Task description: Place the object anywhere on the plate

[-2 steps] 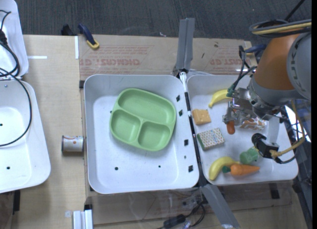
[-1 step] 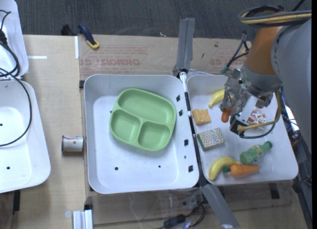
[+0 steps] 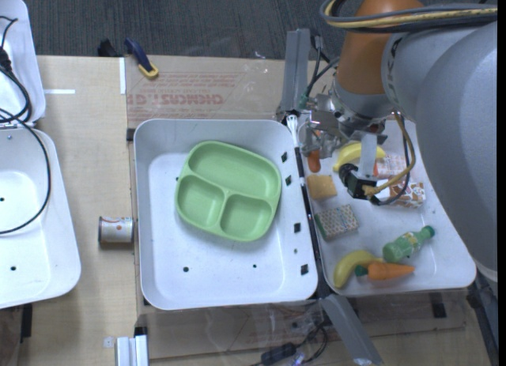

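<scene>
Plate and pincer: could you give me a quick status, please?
Pincer low over right bin, among food items. Plate in left bin, nothing on it. No object seen held.

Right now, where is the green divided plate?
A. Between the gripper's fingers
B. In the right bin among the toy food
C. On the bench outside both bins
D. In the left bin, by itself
D: the green plate lies flat in the left bin, while the banana, carrot and other items sit in the right bin under the arm.
</scene>
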Motion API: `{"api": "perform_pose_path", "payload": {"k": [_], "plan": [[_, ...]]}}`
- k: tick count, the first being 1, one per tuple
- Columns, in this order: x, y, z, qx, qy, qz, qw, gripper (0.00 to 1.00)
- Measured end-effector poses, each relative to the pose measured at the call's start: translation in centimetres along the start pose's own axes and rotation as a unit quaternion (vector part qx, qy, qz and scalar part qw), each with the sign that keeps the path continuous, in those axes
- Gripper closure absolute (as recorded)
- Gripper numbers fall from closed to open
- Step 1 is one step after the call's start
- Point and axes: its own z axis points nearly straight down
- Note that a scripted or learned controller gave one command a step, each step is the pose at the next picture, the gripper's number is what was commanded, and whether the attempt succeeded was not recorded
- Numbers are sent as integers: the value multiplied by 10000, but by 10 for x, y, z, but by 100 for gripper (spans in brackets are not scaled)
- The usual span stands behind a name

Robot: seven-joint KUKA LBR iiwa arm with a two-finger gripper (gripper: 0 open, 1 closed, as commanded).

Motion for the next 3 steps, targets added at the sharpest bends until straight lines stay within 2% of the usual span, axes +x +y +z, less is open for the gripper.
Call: {"api": "perform_pose_path", "payload": {"k": [1,2,3], "plan": [[52,-44,0,10,3,-662,9978,100],[100,-44,-21,-1,2,-878,9961,100],[100,-44,-21,0,0,-875,9962,0]]}}
